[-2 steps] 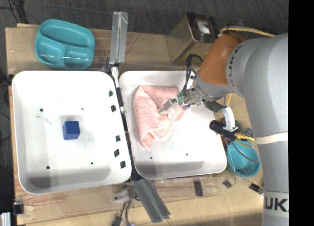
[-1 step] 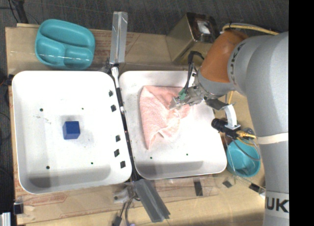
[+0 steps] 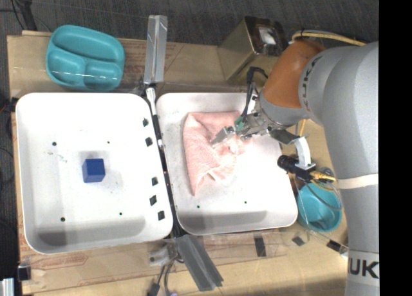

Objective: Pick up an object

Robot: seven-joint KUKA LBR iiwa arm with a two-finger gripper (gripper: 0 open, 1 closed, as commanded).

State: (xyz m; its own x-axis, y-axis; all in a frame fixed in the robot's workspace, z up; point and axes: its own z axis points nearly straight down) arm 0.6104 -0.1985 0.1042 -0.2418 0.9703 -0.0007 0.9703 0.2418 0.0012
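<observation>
From above, the gripper (image 3: 233, 132) sits low over the right bin (image 3: 270, 214), its fingers pressed into the upper right edge of a pink cloth (image 3: 205, 150); whether they clamp it I cannot tell. The cloth is soft, crumpled terry, its long axis running up and down the view, narrowing toward the bottom. Far left of the gripper, a small blue cube (image 3: 94, 170) rests in the left bin (image 3: 38, 121).
</observation>
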